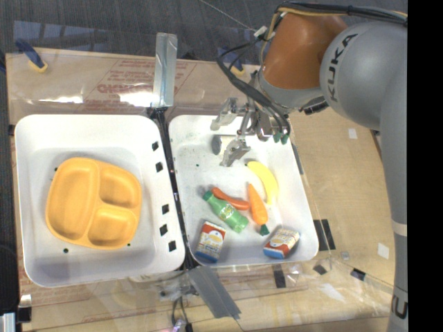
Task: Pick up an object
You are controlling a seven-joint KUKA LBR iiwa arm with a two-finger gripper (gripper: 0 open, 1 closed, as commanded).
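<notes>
My gripper (227, 149) hangs over the back of the right bin (187, 185), fingers spread open with nothing between them. Just in front and to the right of it lies a yellow banana (264, 178). Further forward are an orange carrot (257, 205), a thin orange-red piece (230, 199) and a green bottle (226, 211). Two small cartons sit near the bin's front wall, one orange and white (210, 241), the other red and white (281, 242).
The left bin (34, 144) holds a yellow compartment tray (93, 203). A black divider strip (166, 178) separates the two bins. The grey arm with its orange band (297, 47) reaches in from the upper right, cables trailing near the wrist.
</notes>
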